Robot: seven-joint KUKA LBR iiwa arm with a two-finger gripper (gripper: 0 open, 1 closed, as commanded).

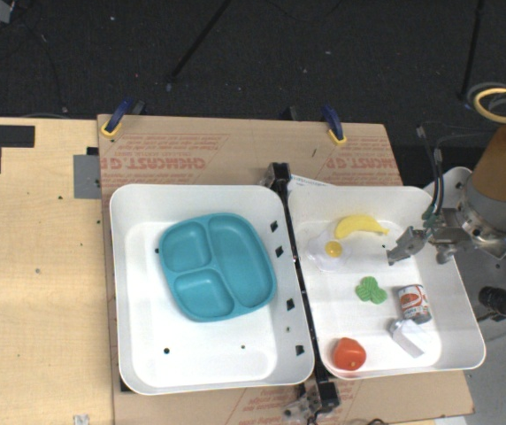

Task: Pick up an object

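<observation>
The right bin [465, 326] holds several small things: a yellow banana [360, 227], a small yellow piece [333, 249], a green toy [371, 290], a red and white can [413, 303], a grey-white block [406, 337] and a red ball [349, 353]. My gripper [423, 248] hangs over the bin's right side, to the right of the banana and just above the can in the picture. It is open, with nothing between its fingers.
In the left bin [138, 326] lies a teal divided plate [218, 266]. A black divider [293, 273] runs between the two bins. Two clamps [333, 124] pin the cardboard sheet at the back. The arm's orange band [499, 162] shows at the right.
</observation>
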